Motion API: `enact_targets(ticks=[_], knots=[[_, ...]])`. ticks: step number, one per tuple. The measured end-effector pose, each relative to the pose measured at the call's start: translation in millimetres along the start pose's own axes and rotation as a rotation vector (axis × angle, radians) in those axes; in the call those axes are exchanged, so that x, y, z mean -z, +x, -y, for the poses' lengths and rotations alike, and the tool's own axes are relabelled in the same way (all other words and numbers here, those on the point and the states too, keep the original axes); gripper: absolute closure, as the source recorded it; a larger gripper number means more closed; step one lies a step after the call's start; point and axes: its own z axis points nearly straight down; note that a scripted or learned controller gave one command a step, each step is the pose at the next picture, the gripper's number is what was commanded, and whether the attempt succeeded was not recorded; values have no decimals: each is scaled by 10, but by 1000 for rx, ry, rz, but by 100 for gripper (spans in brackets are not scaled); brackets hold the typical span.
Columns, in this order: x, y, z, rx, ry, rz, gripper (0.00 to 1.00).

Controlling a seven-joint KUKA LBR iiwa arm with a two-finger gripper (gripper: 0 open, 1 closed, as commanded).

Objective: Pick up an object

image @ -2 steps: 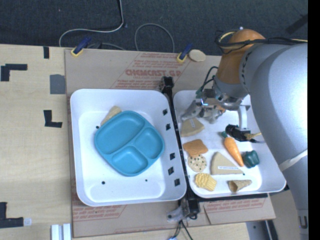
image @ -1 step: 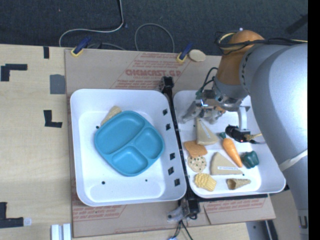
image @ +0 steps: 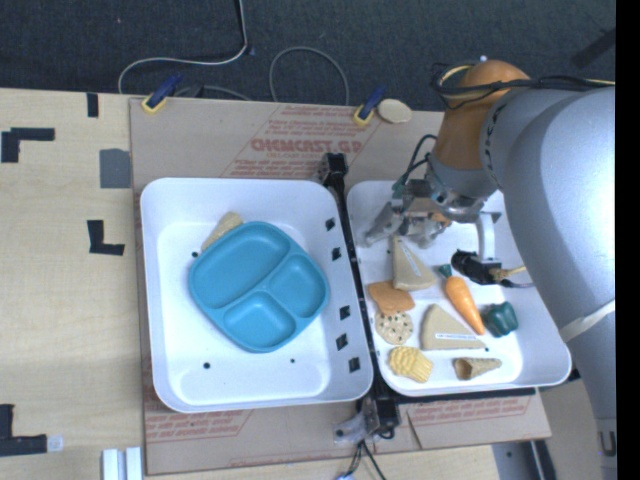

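White bins side by side, arm coming in from your right.

You've got the gripper [image: 400,221] hanging low over the far end of the right bin [image: 545,363], and its fingers look spread, with nothing between them that I can make out. Just beside it on the near side sits a tan wedge [image: 409,266]. Further toward you there's a bread roll [image: 389,296], a cookie [image: 395,325], a corn cob [image: 409,364], a bigger cheese-like wedge [image: 449,330] and a small cone [image: 476,367]. A carrot [image: 463,303] lies at a slant near the bin's right side, with a teal piece [image: 501,317] touching its tip. Over in the left bin [image: 165,298] you have a blue tray [image: 261,285] with three compartments, and a tan bit [image: 222,228] poking out from behind its far edge.
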Motion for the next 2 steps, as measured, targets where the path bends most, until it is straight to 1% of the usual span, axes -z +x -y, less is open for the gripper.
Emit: enact_targets(ticks=[1, 2], knots=[[-1, 16, 2, -2, -1, 4, 0], [-2, 7, 1, 0, 0, 2, 0]])
